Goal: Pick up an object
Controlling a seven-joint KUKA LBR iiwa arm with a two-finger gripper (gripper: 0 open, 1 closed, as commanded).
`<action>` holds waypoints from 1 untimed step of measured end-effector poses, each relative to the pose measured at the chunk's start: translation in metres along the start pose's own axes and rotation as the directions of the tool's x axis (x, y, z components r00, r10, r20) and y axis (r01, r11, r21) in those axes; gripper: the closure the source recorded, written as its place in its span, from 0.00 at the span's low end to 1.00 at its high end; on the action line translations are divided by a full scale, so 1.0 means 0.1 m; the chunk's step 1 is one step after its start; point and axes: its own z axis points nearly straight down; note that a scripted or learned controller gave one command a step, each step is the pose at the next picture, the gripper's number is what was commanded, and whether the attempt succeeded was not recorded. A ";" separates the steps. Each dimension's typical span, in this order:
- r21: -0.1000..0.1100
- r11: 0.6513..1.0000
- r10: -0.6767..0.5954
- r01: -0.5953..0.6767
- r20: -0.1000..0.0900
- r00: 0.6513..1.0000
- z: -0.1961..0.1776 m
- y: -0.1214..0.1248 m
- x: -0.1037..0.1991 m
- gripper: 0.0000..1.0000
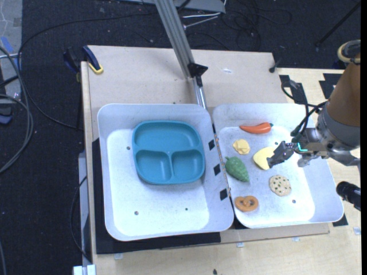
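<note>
The counter carries 2 white bins. The left bin holds a blue tray with 3 compartments. The right bin holds 6 small toy foods, spread apart, likely so each can be grasped alone: a carrot, a pale piece, a yellow wedge, a green piece, a cookie and a pretzel. The end effector sits low at the wedge's right edge, seemingly touching it, so the wedge looks like the target. I cannot tell how far it is open or whether it holds anything.
</note>
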 end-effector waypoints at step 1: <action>0.000 1.000 0.000 0.000 0.000 1.000 0.00 0.00 0.00 0.00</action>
